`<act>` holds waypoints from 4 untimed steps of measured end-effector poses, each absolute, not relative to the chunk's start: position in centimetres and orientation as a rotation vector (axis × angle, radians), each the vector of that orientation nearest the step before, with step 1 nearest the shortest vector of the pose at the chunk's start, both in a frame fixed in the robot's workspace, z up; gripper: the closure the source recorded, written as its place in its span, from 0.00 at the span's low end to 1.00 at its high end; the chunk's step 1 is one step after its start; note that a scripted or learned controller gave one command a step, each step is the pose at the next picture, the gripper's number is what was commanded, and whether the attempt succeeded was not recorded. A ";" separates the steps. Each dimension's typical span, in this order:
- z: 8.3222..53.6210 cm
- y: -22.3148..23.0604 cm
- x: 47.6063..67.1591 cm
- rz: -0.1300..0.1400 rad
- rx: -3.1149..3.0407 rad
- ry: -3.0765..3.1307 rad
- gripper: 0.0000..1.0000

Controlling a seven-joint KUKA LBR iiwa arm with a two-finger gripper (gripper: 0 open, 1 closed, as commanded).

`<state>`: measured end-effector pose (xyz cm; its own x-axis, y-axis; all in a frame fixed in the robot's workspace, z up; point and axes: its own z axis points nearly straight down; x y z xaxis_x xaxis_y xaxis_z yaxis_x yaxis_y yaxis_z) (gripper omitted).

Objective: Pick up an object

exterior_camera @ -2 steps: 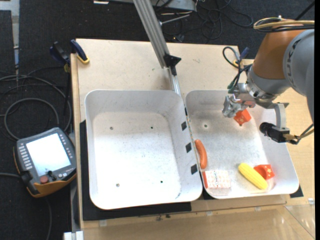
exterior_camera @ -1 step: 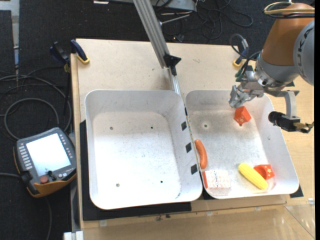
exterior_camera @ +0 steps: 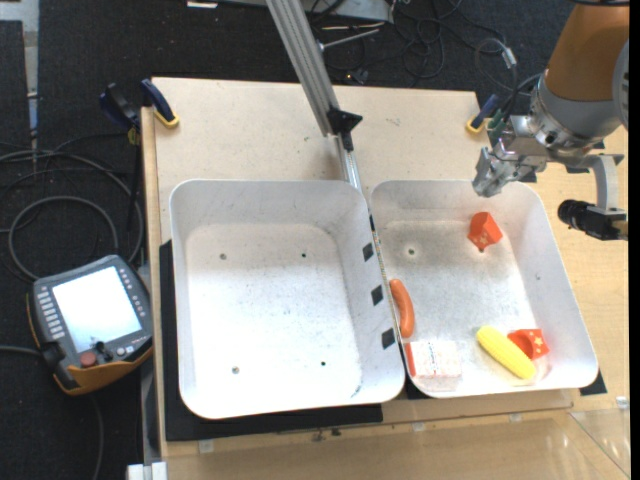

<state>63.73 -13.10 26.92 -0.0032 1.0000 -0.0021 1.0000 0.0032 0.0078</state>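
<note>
The camera view looks down at a slant on a pale wooden counter (exterior_camera: 250, 128) that carries two shallow white bins side by side. The left bin (exterior_camera: 190, 268) sits toward the counter's left edge, and the right bin (exterior_camera: 560, 298) runs to its right edge; their inner walls touch along the middle.

The arm (exterior_camera: 590, 58) comes in over the counter's far right corner, its orange band above a grey wrist. The gripper (exterior_camera: 492, 180) hangs above the far wall of the right bin, near that bin's far right corner. Nothing shows between the fingers, and whether they are apart or together cannot be told from this angle.

In the right bin, a small orange-red block (exterior_camera: 485, 230) lies just below the gripper, near the far wall and apart from it. A slim orange sausage-shaped piece (exterior_camera: 403, 306) lies along the bin's left wall. Toward the near edge, a white box with red print (exterior_camera: 434, 361) rests in the near left corner. A yellow banana-shaped piece (exterior_camera: 505, 353) lies slantwise near the near right corner, with a small red piece (exterior_camera: 531, 342) touching its right side.

A slanted metal bar (exterior_camera: 305, 53) crosses the counter's far edge and ends where the bins meet. A handheld control pendant (exterior_camera: 88, 323) lies on the dark floor past the counter's left edge.
</note>
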 end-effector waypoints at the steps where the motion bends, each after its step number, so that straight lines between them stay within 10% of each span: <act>1: 25.1 -7.7 63.5 0.000 2.215 2.231 1.00; 4: 23.3 7.1 62.2 -0.003 2.215 2.232 1.00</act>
